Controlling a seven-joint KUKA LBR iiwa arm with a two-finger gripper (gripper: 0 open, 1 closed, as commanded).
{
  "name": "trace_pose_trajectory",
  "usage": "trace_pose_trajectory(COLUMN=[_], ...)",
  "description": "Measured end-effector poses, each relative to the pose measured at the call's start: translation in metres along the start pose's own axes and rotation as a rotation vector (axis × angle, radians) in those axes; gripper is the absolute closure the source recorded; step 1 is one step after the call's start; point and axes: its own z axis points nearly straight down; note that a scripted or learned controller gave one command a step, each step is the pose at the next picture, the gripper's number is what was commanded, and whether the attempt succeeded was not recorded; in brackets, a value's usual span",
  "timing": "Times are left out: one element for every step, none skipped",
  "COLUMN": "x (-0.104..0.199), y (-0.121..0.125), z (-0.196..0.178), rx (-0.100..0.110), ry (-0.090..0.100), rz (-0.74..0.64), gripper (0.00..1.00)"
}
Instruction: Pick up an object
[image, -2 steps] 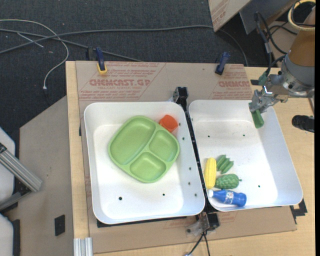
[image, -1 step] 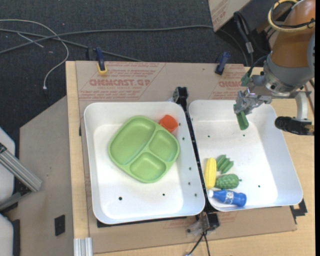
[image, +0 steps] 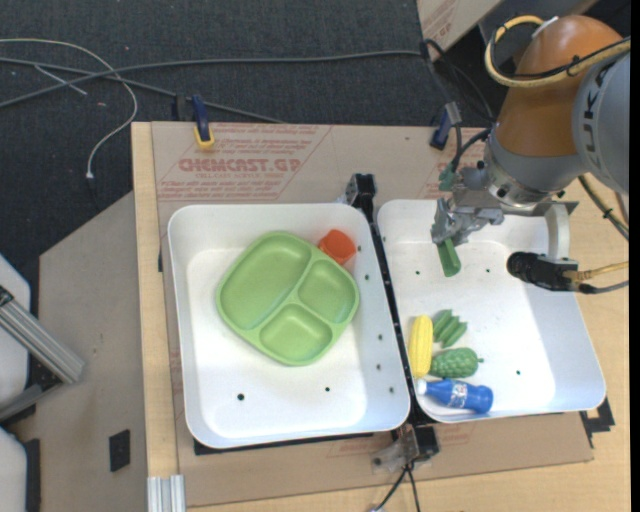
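Note:
My gripper (image: 452, 236) hangs over the back left part of the right bin (image: 545, 340). It is shut on a slim dark green vegetable (image: 449, 259), which sticks out below the fingers and points down at the bin floor. Along that bin's front left lie a yellow corn cob (image: 421, 343), a green pod-like piece (image: 451, 327), a knobbly green vegetable (image: 456, 362) and a blue bottle (image: 461, 396).
The left bin (image: 200, 330) holds a light green divided plate (image: 288, 297) with an orange object (image: 338, 245) at its back right edge. A black clamp (image: 361, 188) sits between the bins at the back. A black cable fitting (image: 540, 268) juts from the arm over the right bin.

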Motion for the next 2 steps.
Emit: trace_pose_trajectory(x=[0.055,0.107], y=[-0.014,-0.031], z=[-0.008,-0.013], rx=[-0.002,-0.001], ry=[0.0,0.0], rz=[0.0,-0.001], gripper=[1.0,1.0])
